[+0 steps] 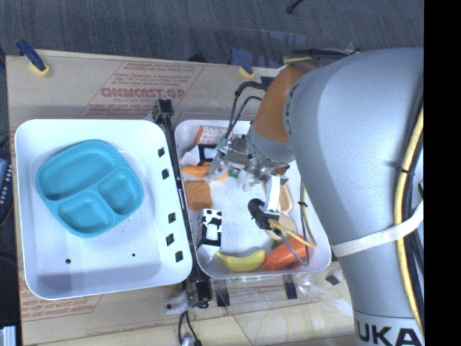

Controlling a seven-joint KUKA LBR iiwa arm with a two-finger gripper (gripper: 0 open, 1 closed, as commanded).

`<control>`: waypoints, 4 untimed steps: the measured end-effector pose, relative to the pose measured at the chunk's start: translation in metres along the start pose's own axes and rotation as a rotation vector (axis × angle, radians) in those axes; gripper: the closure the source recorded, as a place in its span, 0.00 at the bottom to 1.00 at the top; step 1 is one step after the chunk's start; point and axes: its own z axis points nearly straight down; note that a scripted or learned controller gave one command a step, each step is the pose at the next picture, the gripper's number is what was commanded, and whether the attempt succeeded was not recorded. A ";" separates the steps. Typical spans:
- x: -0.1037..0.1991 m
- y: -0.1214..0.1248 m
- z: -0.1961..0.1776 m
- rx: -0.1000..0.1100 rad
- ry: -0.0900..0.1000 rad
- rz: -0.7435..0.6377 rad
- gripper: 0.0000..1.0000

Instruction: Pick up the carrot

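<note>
- Presently, the grey arm with the orange wrist band [277, 117] reaches in from the right and hangs over the right-hand shallow white bin [317, 254].
- The gripper [234, 163] sits low in the upper part of that bin; whether it is apart or together cannot be told, as the wrist hides it.
- The orange carrot [284, 254] lies at the bin's lower right, just beside a yellow banana [241, 260] along the lower wall. It is well apart from the gripper.
- An orange wedge-shaped piece [193, 170] and a tan bread-like block [197, 194] lie near the gripper, by the left wall.
- A blue three-compartment plastic plate [90, 186] rests in the left-hand white bin [43, 280], on the brown-board counter [94, 85].
- Judgement: no grasp is evident; the carrot appears untouched. Approach, closure and lift all remain.
</note>
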 end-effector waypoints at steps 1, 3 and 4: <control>0.001 0.000 -0.010 0.003 -0.001 -0.009 1.00; 0.002 -0.021 0.008 -0.009 0.003 0.160 0.00; 0.003 -0.022 -0.001 -0.005 0.004 0.152 1.00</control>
